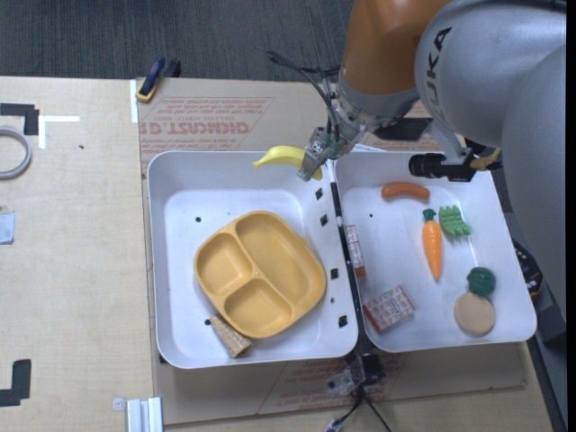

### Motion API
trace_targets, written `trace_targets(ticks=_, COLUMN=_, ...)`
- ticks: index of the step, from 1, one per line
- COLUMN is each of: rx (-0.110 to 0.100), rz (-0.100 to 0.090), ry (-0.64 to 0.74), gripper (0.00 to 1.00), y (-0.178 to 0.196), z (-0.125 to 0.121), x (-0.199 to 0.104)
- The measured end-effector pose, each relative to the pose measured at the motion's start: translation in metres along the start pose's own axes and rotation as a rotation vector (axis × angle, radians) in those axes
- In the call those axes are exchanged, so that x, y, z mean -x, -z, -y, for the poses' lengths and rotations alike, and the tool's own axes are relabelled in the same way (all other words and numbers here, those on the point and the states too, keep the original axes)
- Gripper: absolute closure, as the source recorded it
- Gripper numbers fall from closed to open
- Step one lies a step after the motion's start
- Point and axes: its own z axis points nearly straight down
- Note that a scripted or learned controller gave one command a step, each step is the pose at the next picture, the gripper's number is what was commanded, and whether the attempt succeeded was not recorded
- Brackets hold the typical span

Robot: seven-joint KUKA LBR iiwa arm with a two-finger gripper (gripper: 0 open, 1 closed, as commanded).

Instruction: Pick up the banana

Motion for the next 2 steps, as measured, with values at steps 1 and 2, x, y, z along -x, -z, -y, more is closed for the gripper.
trace_targets(ticks=1, rx=0.000, rz=0.000, ry=0.122, gripper=1.00, y=0.028, z=-0.032, x=-0.033)
trace_targets(ticks=2, rx=-0.003, rz=-0.002, ry=-0.092, gripper=1.00, y=0.015, z=-0.050, x=-0.090)
